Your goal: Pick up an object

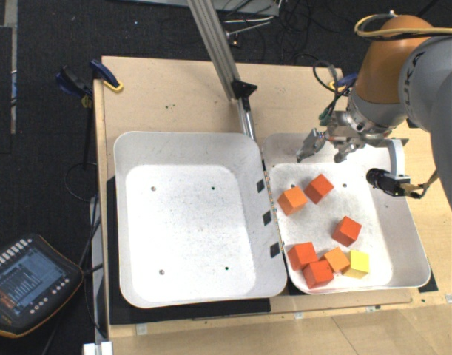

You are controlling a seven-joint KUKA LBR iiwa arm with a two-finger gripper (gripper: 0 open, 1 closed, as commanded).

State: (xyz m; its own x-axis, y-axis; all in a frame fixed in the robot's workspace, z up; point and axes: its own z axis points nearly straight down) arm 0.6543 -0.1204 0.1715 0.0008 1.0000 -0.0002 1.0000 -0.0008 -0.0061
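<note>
Claw hangs over far edge of right bin, fingers spread, nothing btwn them. Nearest target: red-orange block, just near-side of claw, w/ orange block beside it to the left. Next move prob. straight toward near side & down.

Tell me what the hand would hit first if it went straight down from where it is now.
Probably the bare floor of the right bin near its far edge; the hand hangs above it. The red-orange cube lies nearer the camera, likely outside that line, though depth is unclear.
</note>
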